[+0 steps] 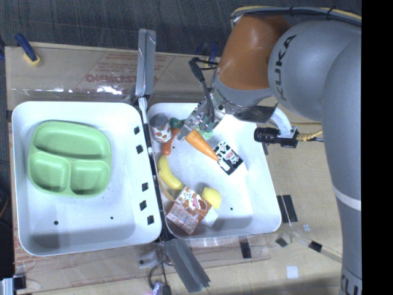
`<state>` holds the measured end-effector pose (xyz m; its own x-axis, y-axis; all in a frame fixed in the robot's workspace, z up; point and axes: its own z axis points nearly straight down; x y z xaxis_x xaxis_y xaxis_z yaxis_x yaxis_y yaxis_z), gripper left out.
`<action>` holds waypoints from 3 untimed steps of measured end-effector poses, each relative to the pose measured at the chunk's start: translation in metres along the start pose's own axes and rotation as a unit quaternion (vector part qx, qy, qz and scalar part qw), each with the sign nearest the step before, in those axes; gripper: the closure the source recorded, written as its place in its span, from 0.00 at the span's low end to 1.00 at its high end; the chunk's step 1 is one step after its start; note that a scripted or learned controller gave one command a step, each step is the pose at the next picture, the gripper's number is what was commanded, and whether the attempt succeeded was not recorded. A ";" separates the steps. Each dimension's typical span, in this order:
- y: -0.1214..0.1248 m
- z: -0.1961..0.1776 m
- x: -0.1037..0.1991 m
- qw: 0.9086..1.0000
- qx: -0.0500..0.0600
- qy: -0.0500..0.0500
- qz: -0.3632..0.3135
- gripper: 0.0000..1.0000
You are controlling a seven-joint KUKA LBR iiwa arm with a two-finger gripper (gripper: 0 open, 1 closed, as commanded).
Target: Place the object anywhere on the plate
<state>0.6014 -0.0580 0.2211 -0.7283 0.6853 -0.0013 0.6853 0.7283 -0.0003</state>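
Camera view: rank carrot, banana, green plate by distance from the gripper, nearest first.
Measured from the gripper over the right bin:
1. Carrot: right bin, directly under the gripper.
2. Banana: right bin, toward the near-left side, by the divider.
3. Green plate: left bin, well across the divider, farthest.

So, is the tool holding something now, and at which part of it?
It cannot be told. The tool is at the thick end of the carrot in the right bin, but the view does not settle a grip.
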 end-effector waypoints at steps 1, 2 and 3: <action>0.001 -0.010 0.000 1.000 0.000 0.000 -0.002 1.00; 0.082 0.003 0.056 1.000 0.000 0.000 0.027 1.00; 0.125 0.033 0.127 0.992 0.001 0.002 -0.124 1.00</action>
<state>0.5942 0.1199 0.1874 -0.8747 0.4846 0.0021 0.4846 0.8748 -0.0021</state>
